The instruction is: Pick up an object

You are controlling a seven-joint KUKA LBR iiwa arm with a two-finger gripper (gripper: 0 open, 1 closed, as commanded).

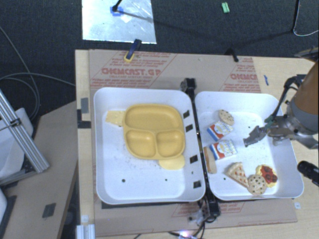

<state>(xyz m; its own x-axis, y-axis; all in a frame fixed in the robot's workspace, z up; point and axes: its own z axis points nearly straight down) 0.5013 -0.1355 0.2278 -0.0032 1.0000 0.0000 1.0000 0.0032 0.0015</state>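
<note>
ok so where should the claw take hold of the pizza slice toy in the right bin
Grip the tan triangular pizza slice toy across its two long straight edges near the wide crust end, coming straight down from above. It lies flat, point toward the round chocolate-chip cookie, which crowds that tip.

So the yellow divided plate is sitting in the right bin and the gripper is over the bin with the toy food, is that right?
Not quite. The camera view shows the yellow divided plate in the left bin, not the right one. The gripper is indeed over the right bin with the toy food.
</note>
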